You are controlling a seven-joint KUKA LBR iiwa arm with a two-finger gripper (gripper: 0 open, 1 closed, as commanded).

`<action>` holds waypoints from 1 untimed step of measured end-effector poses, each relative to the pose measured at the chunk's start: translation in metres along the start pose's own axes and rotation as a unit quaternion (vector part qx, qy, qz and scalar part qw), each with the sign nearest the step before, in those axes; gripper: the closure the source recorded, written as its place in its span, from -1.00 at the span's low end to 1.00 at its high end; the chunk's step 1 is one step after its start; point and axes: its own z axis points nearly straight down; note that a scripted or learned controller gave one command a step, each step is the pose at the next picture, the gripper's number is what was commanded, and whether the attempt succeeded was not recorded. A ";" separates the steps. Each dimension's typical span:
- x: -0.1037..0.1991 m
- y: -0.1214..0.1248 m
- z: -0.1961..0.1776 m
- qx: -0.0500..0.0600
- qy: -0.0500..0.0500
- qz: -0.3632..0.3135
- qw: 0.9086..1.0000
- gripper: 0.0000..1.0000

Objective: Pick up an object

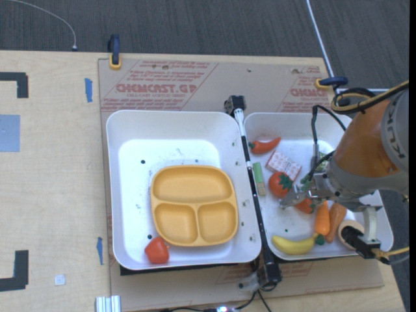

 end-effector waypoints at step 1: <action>-0.002 0.001 -0.011 -0.002 -0.002 0.001 1.000 1.00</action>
